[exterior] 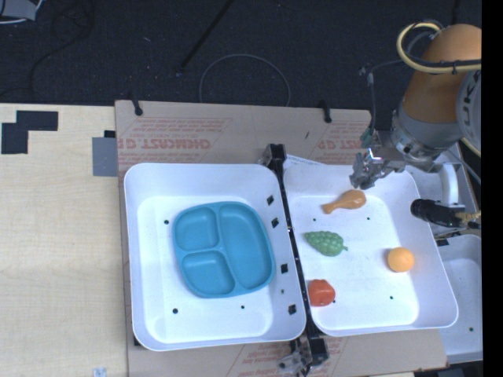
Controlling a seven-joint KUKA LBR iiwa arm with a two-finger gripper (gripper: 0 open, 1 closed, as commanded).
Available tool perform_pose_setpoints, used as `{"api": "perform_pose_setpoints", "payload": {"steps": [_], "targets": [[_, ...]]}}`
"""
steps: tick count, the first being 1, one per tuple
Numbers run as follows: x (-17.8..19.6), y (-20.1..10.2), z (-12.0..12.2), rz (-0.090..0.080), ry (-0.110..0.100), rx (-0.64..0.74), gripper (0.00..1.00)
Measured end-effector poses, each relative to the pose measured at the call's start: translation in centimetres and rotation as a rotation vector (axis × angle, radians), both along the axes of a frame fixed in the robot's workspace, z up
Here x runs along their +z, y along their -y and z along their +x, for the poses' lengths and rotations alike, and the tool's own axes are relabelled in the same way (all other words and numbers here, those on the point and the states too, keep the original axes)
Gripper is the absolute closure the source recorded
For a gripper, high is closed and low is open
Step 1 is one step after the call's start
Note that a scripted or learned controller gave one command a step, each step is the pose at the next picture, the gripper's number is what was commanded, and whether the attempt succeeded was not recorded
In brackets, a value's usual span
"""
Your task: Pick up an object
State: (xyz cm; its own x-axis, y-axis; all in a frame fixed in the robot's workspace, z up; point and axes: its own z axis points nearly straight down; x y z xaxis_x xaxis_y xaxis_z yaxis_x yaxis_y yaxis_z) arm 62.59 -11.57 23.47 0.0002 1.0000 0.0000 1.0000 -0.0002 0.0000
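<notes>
right bin (pixel 428 309) | toys are kept here, apart | gripper (pixel 368 173) | hung just above the chicken leg (pixel 346 202); open or closed cannot be told | risk | leg may be nudged aside, since it is thin and round

White bins (pixel 149 210). Blue tray (pixel 222 248). Tan drumstick (pixel 346 203), green grapes (pixel 324 243), orange ball (pixel 400 260), red-orange tomato (pixel 321 292). Arm (pixel 440 77) grey, orange band. Cardboard (pixel 228 132) brown, red print.
</notes>
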Motion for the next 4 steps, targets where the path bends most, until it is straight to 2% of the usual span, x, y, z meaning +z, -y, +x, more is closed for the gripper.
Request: {"api": "perform_pose_setpoints", "payload": {"steps": [2,4], "targets": [[-2.0,-11.3,-0.9,0.001,-0.005,0.004,1.00],[-0.8,-21.5,-0.2,0.001,-0.002,0.004,1.00]]}}
